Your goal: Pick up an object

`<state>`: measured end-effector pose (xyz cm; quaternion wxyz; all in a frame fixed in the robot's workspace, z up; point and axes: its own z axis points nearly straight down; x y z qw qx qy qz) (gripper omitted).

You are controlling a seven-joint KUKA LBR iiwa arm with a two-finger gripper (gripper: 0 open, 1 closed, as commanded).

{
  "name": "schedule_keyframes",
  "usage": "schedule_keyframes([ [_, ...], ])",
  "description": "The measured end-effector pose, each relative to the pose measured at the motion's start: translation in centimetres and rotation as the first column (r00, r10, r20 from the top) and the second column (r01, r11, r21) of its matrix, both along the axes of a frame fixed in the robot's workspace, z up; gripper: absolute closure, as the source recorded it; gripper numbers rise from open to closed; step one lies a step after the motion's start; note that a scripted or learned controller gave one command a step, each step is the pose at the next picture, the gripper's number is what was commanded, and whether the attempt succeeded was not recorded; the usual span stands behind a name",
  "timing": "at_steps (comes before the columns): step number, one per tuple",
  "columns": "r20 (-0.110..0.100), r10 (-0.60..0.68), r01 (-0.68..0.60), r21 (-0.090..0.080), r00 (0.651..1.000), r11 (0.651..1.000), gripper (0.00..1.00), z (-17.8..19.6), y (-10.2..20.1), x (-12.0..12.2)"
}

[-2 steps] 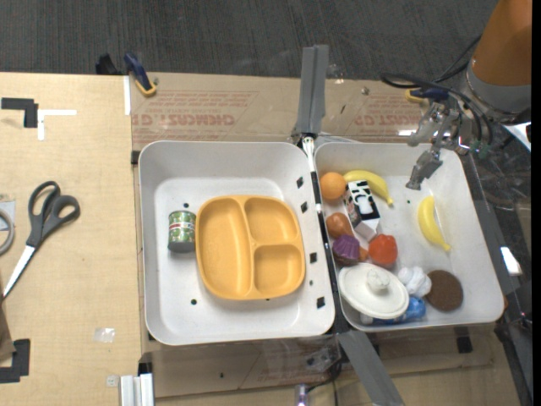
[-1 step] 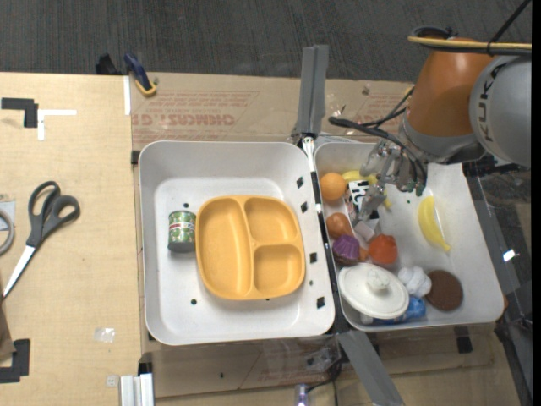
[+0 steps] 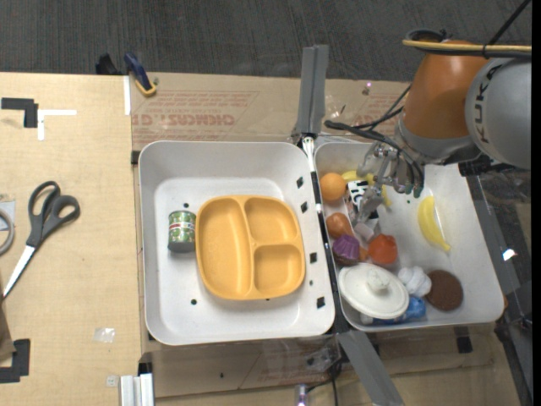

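The grey arm's pincer (image 3: 365, 206) reaches down into the right white bin (image 3: 473, 252), low among a round orange fruit (image 3: 332, 185), a purple toy (image 3: 346, 247) and a red-orange toy (image 3: 382, 249); whether it is released or clenched cannot be told. A curved yellow banana (image 3: 434, 223) lies just to its right. The left white bin (image 3: 161, 277) holds a yellow three-section plastic tray (image 3: 250, 247) with a small green-labelled can (image 3: 181, 230) touching its left edge.

We take this for a robotics lab: a plywood bench (image 3: 59, 311) with black tape markers (image 3: 21, 108), scissors (image 3: 38, 227) lying far left of the gripper (image 3: 372, 197), and cardboard (image 3: 220, 112) beyond it. Two white bins (image 3: 156, 311) hold toy food beneath the arm (image 3: 473, 91).
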<state>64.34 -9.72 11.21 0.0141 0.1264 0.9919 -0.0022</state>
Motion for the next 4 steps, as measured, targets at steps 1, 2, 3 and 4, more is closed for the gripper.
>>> schedule_keyframes([
  [1,0.001,-0.013,0.013,0.004,1.000,1.000,0.00,-0.5,-4.3,-7.2],
  [2,-0.020,-0.191,0.192,0.009,0.981,0.981,0.00,-1.8,0.4,-3.2],
  [3,-0.025,-0.273,0.273,0.008,0.962,0.962,0.00,-2.0,-0.5,-7.7],
  [4,-0.021,-0.389,0.389,0.009,0.921,0.921,0.00,-1.8,0.3,-2.8],
])
